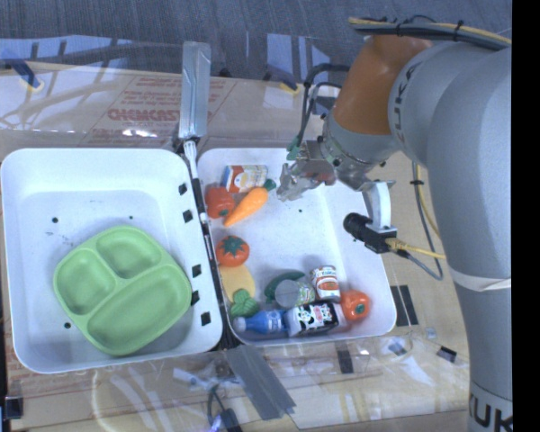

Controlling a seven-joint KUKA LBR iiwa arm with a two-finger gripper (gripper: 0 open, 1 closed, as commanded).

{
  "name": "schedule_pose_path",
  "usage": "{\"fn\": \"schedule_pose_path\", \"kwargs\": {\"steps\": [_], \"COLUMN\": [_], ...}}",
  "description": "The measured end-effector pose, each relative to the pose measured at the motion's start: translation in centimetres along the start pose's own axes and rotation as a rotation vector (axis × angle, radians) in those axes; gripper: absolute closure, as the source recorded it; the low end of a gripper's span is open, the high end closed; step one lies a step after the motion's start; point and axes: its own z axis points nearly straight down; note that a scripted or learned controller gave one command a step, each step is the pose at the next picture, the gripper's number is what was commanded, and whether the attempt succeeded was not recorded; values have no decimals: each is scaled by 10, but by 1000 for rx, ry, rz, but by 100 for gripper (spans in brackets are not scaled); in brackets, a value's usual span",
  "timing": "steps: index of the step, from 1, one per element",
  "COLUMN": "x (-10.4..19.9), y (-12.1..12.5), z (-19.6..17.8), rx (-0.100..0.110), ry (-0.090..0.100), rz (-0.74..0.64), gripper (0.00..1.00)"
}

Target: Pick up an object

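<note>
- The step in hand looks like the approach: the arm is reaching in from the right and the pincer (291,185) is hanging over the upper part of the right bin (378,286), with no object lifted yet as far as I can judge.
- Well to the pincer's left, the green divided plate (121,288) is lying in the left bin (36,178).
- Just to its left, the carrot (247,206) is lying at a slant, with the small carton (244,177) just above it; these are the nearest candidates.
- Below and left, the tomato (233,251) is sitting apart from the rest.
- Below the pincer, the cans and bottle (310,304) are crowding the bin's near edge.
- The pincer's opening is something I cannot tell, and nothing is showing in its grasp.
- The next move is probably calling for a short shift left and a descent onto the carrot.
</note>
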Motion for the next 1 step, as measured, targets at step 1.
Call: {"fn": "schedule_pose_path", "kwargs": {"steps": [1], "x": [-37], "y": [-24], "z": [-100], "rx": [-4], "ry": [-1], "rz": [270], "gripper": [0]}}
